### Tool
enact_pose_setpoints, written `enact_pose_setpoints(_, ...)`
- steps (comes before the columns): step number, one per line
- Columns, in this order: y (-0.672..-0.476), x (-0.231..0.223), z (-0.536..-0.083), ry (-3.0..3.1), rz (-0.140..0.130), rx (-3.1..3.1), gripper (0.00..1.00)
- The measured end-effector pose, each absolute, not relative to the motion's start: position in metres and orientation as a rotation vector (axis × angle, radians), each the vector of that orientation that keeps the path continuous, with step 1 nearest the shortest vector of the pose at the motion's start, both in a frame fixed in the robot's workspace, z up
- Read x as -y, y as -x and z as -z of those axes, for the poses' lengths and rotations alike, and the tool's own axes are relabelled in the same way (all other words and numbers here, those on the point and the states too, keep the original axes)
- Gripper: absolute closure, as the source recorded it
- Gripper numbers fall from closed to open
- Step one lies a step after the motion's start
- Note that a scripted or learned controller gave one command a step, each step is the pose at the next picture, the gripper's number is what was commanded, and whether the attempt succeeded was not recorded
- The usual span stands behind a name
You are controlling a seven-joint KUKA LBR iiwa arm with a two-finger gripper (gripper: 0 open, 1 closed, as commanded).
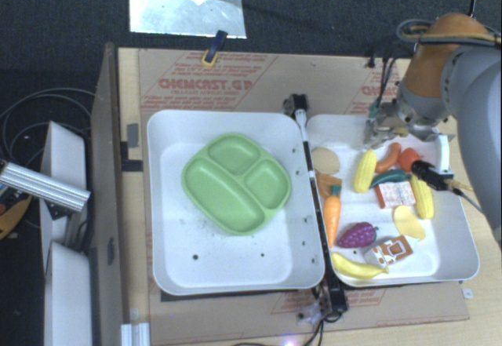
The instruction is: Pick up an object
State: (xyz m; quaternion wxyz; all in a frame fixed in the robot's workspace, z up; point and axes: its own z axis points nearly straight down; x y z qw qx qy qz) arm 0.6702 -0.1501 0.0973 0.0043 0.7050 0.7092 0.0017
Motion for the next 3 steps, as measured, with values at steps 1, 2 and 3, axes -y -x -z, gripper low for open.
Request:
enact_pose_setpoints(1, -0.67, 0.15, -0.097, -2.208, -0.004, -2.224, 0.0)
enact_pose_setpoints(2, -0.633, 0.115, -0.084, -2.217, 0.0, -2.228, 0.0)
enact_pose_setpoints(3, -0.636, 0.116, -0.096, -2.212, -0.005, -2.226, 1.0)
